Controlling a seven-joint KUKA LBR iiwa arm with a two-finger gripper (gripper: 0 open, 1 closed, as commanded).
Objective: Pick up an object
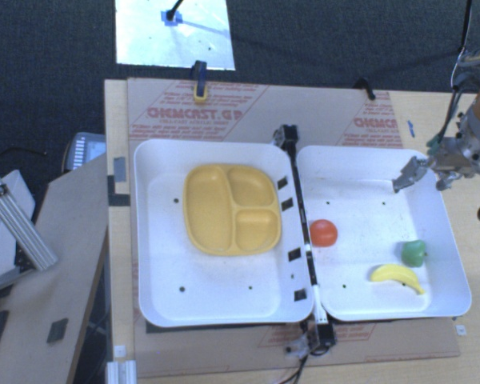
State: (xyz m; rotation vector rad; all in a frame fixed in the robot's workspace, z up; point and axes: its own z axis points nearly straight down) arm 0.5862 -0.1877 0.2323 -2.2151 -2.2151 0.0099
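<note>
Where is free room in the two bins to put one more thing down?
Left bin: bare floor around the yellow tray, widest along its near side. Right bin: bare middle between tomato and tool. Crowded: near-right corner with green fruit and banana.

Grey metal hand (426, 174), black cable

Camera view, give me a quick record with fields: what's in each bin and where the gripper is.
left bin: yellow divided plate, lying flat near the middle
right bin: red tomato by the left wall; green fruit and yellow banana close together near the front right corner
gripper: above the right bin's back right corner, apart from all three items
held: nothing visible between the fingers
</note>
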